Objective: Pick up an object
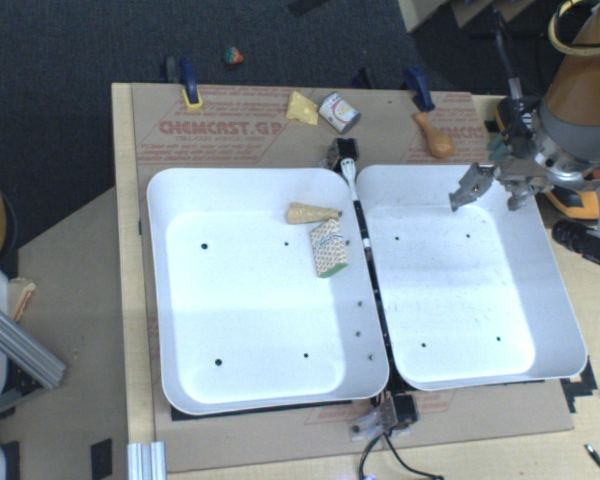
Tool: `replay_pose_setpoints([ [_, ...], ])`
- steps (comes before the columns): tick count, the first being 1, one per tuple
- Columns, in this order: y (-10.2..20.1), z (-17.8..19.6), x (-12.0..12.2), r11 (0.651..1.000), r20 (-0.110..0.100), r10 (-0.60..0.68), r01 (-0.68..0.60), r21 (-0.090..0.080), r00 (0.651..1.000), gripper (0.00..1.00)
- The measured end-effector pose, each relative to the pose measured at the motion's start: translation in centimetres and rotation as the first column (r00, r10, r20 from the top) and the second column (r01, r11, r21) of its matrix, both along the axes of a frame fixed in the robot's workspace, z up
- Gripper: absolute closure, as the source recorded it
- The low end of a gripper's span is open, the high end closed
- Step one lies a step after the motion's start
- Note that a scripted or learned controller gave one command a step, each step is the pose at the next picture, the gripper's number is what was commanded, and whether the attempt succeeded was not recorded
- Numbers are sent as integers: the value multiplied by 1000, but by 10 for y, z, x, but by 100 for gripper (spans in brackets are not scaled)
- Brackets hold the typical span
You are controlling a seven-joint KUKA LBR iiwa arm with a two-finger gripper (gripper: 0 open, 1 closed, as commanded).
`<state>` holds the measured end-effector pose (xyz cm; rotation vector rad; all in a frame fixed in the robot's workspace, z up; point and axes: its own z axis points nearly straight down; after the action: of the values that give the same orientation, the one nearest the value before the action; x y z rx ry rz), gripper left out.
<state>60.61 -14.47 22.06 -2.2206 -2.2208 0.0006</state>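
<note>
Black cabling with a small connector (395, 413) lies at the near edge of the brown cardboard-topped counter (140, 298), just below the seam between the two bins. On the counter sit two shallow white plastic bins side by side: the left bin (230, 358) and the right bin (460, 358), touching along a dark central divider. Inside the left bin, toward its far right corner, lies a tan cone-shaped object (311, 213), resting on its side; just beside and below it lies a small patterned green-and-white packet (328, 246), the two items apparently touching or nearly so. Beyond the bins, on the far strip of the counter, rest a yellow wedge-shaped piece (302, 109), a small white-and-grey box (339, 112) just beside it, and an orange-brown wooden-looking pear-shaped object (435, 137) near the right bin's far rim. Two blue clamps (188, 76) hold the counter's far edge. A small multicoloured ball (234, 56) lies on the dark carpet behind. The grey arm enters from the right, and its two-finger gripper (492, 188) hangs over the far right portion of the right bin. The jaws stand spread apart, with nothing between them.
</note>
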Motion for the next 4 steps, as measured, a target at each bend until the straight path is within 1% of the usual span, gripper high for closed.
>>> replay_pose_setpoints([
  [1, 89, 246, -24, 1000, 23, 8, -8, -1, 1000, 0],
  [2, 74, 321, -50, 1000, 13, 1, -1, -2, 1000, 0],
  [3, 114, 309, -94, 1000, -1, 4, -4, 1, 1000, 0],
  [4, 112, 320, -92, 1000, 4, 1, -1, -1, 1000, 100],
])
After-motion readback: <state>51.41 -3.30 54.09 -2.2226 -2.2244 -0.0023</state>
